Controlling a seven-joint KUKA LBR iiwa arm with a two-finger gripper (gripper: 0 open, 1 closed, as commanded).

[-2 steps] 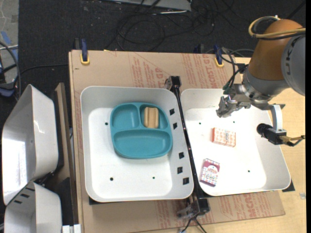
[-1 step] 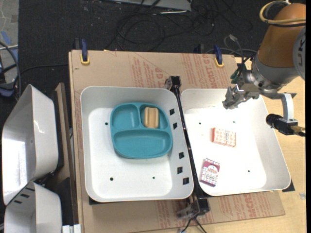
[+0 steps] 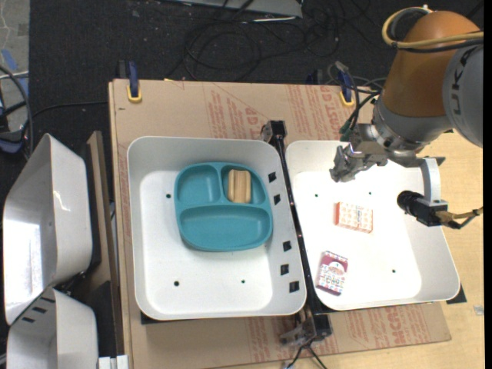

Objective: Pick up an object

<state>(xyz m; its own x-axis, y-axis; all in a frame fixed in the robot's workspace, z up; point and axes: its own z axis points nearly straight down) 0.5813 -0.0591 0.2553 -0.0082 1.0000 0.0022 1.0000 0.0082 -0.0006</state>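
One fixed overhead camera, slanted down over both bins (image 3: 154,229).

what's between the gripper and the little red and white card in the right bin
Only bare white bin floor. In the camera view the gripper hangs above the card, apart from it.

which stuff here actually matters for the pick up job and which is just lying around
Belongs to the job:
- two-finger gripper on the grey arm, above the right white bin
- flat pale orange-patterned packet
- flat maroon-and-white packet
- tan wooden block, another candidate

Just lying about:
- teal plastic divided tray holding the block, in the left white bin
- orange clamps on the board
- cables on the floor
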